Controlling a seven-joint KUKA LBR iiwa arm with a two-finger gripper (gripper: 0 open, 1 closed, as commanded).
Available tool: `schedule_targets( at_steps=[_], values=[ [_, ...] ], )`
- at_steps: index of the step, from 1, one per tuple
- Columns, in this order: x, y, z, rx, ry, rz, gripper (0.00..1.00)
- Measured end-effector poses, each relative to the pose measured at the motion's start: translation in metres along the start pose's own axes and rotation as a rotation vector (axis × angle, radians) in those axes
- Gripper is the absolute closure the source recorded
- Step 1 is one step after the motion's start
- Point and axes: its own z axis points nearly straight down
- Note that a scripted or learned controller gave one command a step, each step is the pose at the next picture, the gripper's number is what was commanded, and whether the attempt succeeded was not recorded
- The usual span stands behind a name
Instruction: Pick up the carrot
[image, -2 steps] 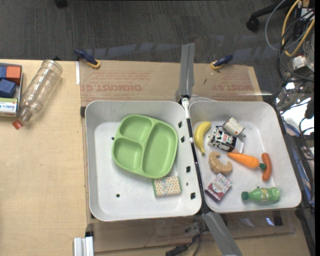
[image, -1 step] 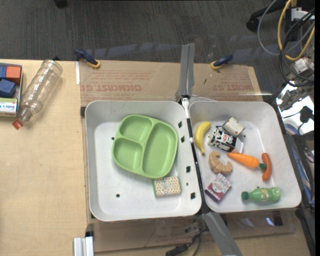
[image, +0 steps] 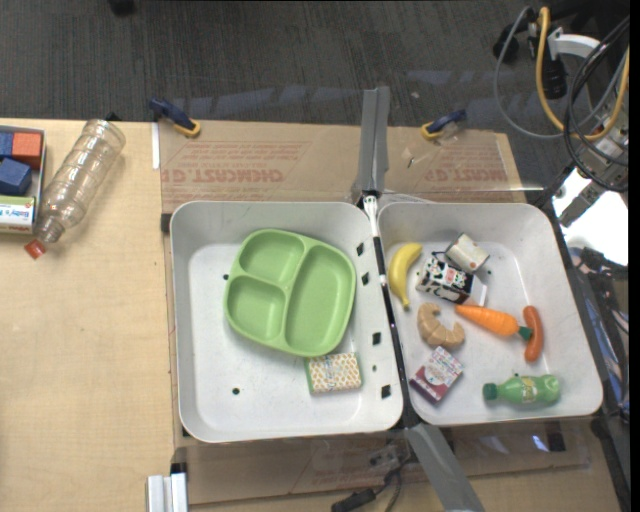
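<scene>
An orange carrot (image: 490, 320) with a green tip lies in the right bin (image: 556, 240), pointing left, near the bin's middle. A sausage (image: 533, 333) rests just to its right and a croissant (image: 440, 327) just to its left. Part of the arm's structure and cables (image: 590, 150) sits at the far right edge.
The right bin also holds a banana (image: 402, 272), a black-and-white carton (image: 445, 277), a small white box (image: 466, 253), a maroon packet (image: 437, 374) and a green bottle (image: 522, 391). The left bin (image: 200, 380) holds a green divided plate (image: 291, 291) and a patterned sponge (image: 334, 373). A plastic bottle (image: 78, 177) lies on the bench.
</scene>
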Motion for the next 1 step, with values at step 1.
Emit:
schedule_targets(
  at_steps=[1],
  values=[
    [-0.0036,-0.0027,0.0420,-0.001,0.002,-0.585,1.00]
  ],
)
